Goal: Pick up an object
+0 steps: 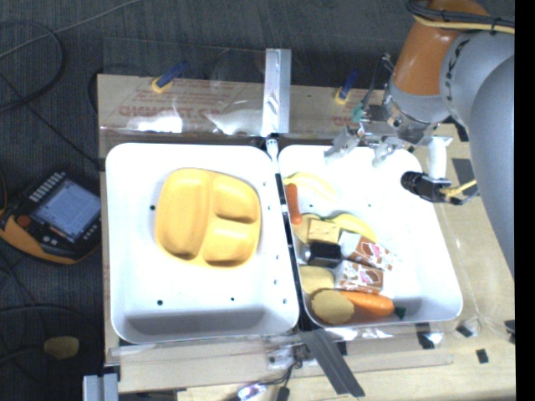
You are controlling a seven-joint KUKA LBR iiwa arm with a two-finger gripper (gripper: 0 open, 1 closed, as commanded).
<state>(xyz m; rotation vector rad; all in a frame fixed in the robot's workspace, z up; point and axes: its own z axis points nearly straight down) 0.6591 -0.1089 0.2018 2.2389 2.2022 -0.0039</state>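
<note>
The right bin (422, 249) holds a heap of items along its left side. Among them are an orange carrot (368, 304), a tan rounded piece (332, 307), a small black block (324, 253), a patterned packet (368, 261), pale yellow pieces (311, 189) and a thin red-orange stick (292, 205) by the divider. My gripper (364, 149) hangs over the far edge of this bin, behind the heap and apart from it. Its fingers (341, 146) are spread open with nothing between them.
The left bin (134, 307) contains a yellow divided tray (206, 215). A metal post (277, 90) stands behind the joint of the two bins, with clamps and plastic film on the board at the back. A black fitting (422, 184) sticks out of the arm over the right bin's far right.
</note>
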